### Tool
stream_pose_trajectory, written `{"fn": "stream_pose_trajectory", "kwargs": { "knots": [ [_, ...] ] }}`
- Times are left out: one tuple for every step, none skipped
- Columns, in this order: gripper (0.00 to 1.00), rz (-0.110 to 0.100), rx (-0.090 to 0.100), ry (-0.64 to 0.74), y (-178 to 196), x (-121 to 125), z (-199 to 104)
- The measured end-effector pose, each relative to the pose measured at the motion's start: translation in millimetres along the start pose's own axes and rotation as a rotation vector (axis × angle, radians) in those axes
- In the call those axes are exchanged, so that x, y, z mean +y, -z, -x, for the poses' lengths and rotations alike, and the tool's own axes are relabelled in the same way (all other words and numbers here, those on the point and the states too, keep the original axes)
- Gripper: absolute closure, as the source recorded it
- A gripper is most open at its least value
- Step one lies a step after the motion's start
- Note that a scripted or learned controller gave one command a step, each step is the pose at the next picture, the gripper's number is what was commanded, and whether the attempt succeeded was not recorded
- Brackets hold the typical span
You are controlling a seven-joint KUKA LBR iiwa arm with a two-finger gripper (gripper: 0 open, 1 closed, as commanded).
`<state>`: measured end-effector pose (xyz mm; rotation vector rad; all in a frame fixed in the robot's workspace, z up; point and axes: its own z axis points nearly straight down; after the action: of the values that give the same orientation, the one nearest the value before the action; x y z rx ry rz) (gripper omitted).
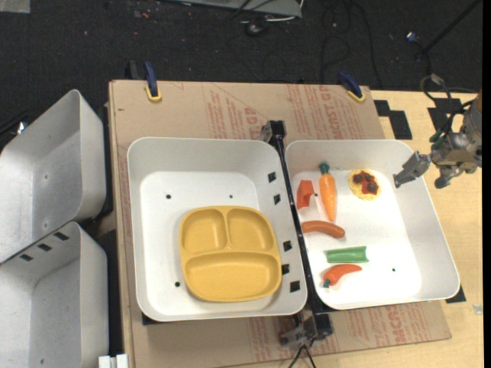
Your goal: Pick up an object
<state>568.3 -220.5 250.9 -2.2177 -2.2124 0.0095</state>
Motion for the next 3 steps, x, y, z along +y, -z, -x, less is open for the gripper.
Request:
{"fn": "stream_pose_trajectory", "kwargs": {
  "knots": [
    [0.00, 0.011, -0.003, 0.003, 6, 2, -1],
    [0.00, 0.006, -0.001, 0.006, -53, 9, -8],
    [0.00, 0.006, -0.001, 0.001, -111, 2, -2]
  ]
}}
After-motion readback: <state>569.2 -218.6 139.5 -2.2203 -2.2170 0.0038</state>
